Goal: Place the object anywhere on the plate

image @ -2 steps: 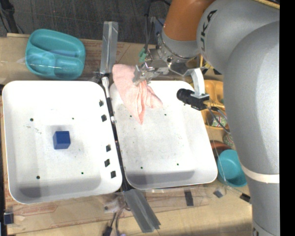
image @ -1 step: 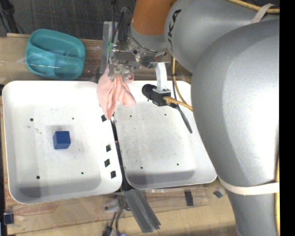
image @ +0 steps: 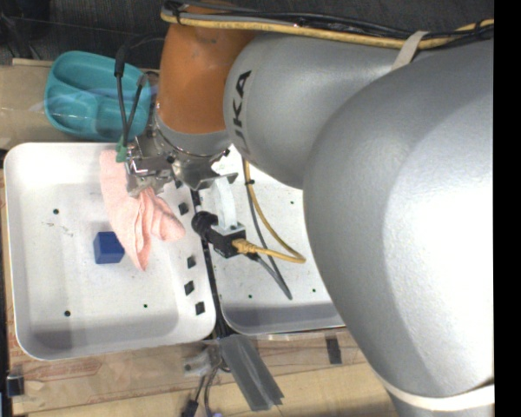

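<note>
While the teal plate (image: 80, 96) sits at the upper left of the frame, beyond the left bin (image: 35, 233), the blue block (image: 108, 248) lies at that bin's centre-left, near a pink cloth (image: 139, 211). The cloth hangs from the gripper (image: 144, 174), which looks pinched on its top edge. To do this well, I judge the arm should lift until the cloth's tail clears the bin wall, then carry it up-left over the plate before letting go.

You see a small blue block (image: 108, 248) lying flat on the floor of the left white bin (image: 35, 233), near its middle. Just to its right, a pale pink cloth (image: 139, 215) hangs crumpled, drooping from under the tool (image: 143, 176).
</note>
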Controlling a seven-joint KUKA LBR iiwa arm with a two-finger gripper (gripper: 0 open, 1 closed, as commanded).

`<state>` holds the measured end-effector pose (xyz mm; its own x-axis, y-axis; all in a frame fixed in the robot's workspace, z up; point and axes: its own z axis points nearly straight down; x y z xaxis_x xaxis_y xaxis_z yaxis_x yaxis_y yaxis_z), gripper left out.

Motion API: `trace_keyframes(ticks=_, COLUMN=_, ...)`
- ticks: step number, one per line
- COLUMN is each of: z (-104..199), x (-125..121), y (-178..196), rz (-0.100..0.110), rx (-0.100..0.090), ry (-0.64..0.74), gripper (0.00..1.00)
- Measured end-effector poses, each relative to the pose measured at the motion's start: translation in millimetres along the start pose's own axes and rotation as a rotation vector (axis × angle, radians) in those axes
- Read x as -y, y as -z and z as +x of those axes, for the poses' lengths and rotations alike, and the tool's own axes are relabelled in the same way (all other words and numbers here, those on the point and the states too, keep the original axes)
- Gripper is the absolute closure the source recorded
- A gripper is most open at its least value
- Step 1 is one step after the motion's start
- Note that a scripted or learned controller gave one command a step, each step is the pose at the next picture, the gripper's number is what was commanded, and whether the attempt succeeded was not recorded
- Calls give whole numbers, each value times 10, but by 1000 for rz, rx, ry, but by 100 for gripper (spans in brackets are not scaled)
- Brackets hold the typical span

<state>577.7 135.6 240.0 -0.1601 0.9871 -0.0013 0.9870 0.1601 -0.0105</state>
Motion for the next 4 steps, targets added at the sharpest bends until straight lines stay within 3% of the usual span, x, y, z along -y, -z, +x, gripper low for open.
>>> trace_keyframes(ticks=1, z=198, x=16, y=-431, rz=1, rx=1, ry=-37, gripper=100)
trace_keyframes(ticks=2, z=234, x=423, y=-858, rz=0, rx=1, ry=-34, gripper=100)
trace_keyframes(ticks=3, z=-674, x=870, y=-525, rz=-2, rx=-2, ry=-5, gripper=100)
trace_keyframes(ticks=4, z=-643, x=107, y=-531, rz=0, rx=0, ry=-80, gripper=100)
